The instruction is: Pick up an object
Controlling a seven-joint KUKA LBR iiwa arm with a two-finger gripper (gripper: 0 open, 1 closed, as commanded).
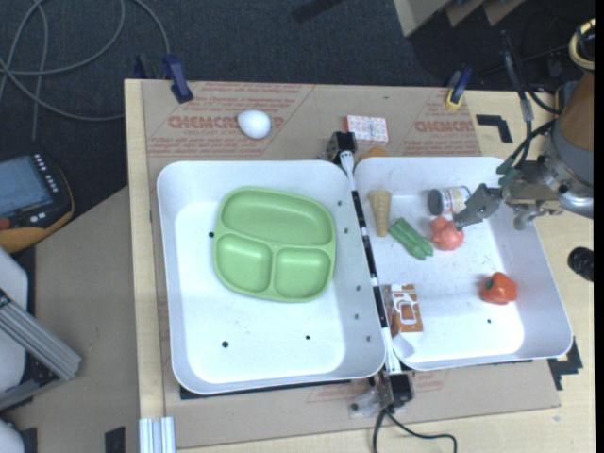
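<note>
- Pinkish-red round object (447, 235) in the right bin (538, 333), near its far edge, just beside a green piece (411, 238).
- Hand (475, 211) right over it, at its far right side; grip state not discernible.
- Red pepper-like object (498, 289) nearer the right edge.
- Green divided plate (276, 244) in the left bin (189, 338).

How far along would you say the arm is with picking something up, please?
Done: the gripper has reached into the right bin. In hand: nothing visibly; it sits beside the red tomato-like piece and the small can. Left: closing on an object and lifting it; the orange pepper and green vegetable lie untouched.
</note>
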